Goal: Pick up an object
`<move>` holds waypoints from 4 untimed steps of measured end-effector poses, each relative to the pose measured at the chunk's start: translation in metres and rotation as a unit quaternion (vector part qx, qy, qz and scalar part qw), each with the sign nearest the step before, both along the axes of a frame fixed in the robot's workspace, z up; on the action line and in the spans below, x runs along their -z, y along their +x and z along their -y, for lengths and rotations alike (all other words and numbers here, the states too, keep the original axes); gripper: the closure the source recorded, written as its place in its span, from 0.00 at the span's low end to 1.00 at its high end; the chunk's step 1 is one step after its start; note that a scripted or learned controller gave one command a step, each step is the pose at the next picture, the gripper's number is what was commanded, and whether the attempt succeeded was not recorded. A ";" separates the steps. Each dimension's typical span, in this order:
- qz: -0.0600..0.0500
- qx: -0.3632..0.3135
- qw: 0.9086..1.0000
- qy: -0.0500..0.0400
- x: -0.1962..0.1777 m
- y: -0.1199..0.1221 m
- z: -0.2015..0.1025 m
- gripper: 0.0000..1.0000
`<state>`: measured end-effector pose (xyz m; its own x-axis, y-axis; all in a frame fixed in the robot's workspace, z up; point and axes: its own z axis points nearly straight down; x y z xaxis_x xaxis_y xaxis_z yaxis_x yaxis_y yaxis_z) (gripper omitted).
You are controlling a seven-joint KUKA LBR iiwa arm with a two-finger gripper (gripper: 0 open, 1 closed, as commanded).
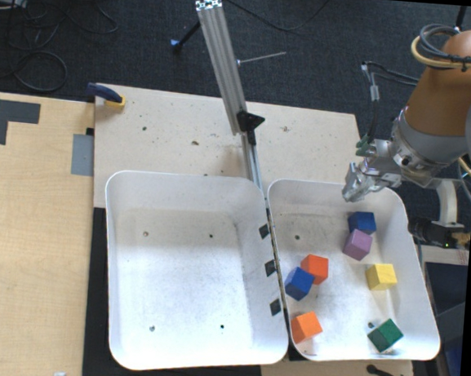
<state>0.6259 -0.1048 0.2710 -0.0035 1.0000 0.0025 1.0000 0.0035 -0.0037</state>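
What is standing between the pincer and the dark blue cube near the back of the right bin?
Nothing visible. The pincer hangs over the back edge of the right bin, and the dark blue cube lies just in front of it, with the purple cube on its far side.

You've got a slanted aluminium rail (228, 72) running down from a checkered tag (208, 3) to the seam between the bins. A blue-and-yellow clamp (105, 95) sits at the board's (175, 133) back left corner. Dark cables (34, 51) sprawl across the carpet (314, 34) behind.
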 end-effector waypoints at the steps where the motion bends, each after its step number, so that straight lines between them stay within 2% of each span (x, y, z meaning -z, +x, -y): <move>1: 0.000 -0.001 1.000 0.000 -0.003 -0.019 -0.049 1.00; 2: -0.001 0.000 1.000 0.000 0.000 -0.036 -0.104 1.00; 3: -0.001 -0.001 1.000 0.000 0.002 -0.063 -0.152 1.00; 4: -0.002 0.000 1.000 -0.001 0.027 -0.086 -0.200 1.00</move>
